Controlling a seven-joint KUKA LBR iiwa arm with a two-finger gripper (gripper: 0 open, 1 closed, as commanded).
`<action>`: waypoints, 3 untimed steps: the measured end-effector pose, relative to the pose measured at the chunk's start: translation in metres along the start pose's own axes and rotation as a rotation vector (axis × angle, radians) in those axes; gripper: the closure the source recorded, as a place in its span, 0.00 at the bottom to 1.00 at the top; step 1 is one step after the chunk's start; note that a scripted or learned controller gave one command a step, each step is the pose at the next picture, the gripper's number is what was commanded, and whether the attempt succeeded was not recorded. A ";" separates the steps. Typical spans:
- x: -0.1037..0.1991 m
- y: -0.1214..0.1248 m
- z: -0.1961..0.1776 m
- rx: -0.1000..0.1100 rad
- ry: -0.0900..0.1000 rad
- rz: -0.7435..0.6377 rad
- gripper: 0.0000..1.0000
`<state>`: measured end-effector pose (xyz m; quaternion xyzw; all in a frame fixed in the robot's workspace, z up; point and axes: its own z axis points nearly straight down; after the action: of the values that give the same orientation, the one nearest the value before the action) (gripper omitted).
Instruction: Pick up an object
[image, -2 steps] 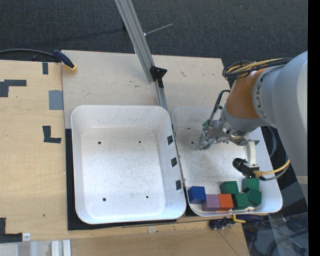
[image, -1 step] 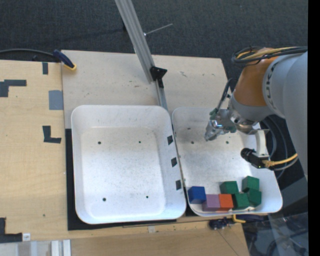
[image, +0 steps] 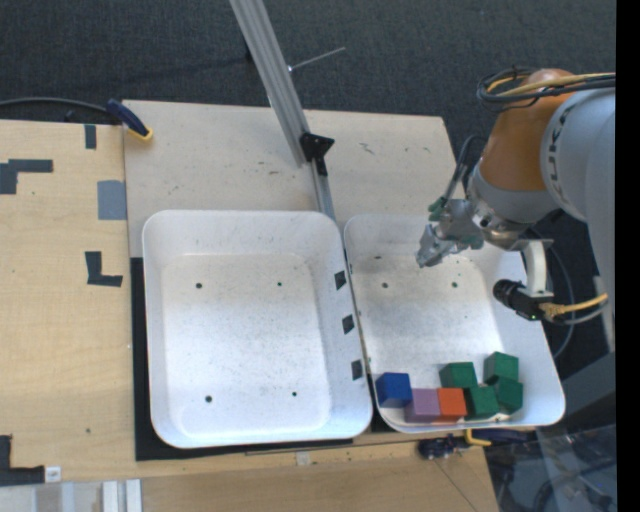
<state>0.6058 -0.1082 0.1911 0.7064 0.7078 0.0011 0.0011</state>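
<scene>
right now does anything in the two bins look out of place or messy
Nothing looks spilled or damaged. The small coloured blocks, a blue cube, a purple one, an orange one and several green ones, sit crowded in the near corner of the right white bin, some tilted. The gripper hovers at that bin's far end, away from them.

1. A robotics lab or test cell: a grey industrial arm (image: 575, 150) with an orange band reaches in over the table (image: 230, 170).
2. The table is bare plywood, scuffed, with grey tape marks (image: 112, 198) on its left part.
3. Two shallow white bins (image: 245, 225) sit side by side on a black mat, a fixed test layout.
4. A slanted aluminium rail (image: 275, 75) with a black bracket crosses above.
5. Loose cables (image: 555, 310) run beside the arm; a clamp (image: 130, 118) grips the table's far edge.
6. Small coloured blocks (image: 455, 392) serve as plain test pieces.
</scene>
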 end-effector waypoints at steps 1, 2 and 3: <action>0.001 0.001 -0.022 0.002 0.000 0.000 1.00; 0.047 -0.009 -0.034 0.004 0.002 -0.004 1.00; 0.089 -0.021 -0.036 0.005 0.002 -0.004 1.00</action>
<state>0.5847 -0.0192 0.2275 0.7051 0.7091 -0.0001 -0.0013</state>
